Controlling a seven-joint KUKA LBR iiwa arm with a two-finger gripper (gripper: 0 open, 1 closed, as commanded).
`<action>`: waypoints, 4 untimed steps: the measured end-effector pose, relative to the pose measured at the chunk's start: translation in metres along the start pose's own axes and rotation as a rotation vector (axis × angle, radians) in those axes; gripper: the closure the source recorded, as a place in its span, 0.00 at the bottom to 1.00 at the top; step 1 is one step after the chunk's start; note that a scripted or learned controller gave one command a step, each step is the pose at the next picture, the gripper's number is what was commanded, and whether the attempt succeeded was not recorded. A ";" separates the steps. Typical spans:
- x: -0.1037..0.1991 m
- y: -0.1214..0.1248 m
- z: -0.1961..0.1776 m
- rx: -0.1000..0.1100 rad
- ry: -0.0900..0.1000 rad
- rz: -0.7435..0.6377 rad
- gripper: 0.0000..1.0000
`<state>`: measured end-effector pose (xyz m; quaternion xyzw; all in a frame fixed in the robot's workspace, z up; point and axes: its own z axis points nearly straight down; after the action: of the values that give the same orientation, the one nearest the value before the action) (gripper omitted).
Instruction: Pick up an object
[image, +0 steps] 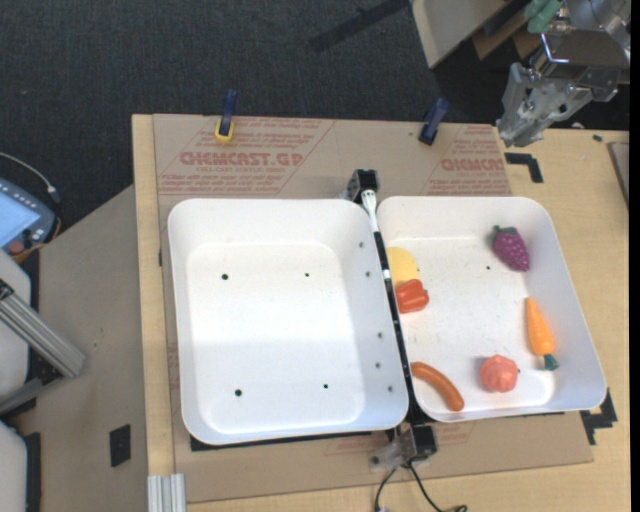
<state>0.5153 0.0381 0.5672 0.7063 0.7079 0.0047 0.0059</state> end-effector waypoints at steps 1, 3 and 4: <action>0.000 0.001 -0.011 -0.005 -0.001 -0.001 1.00; 0.001 0.002 -0.032 -0.014 -0.001 -0.002 1.00; 0.002 0.003 -0.042 -0.019 -0.001 -0.003 1.00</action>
<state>0.5179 0.0402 0.6095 0.7053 0.7087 0.0113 0.0129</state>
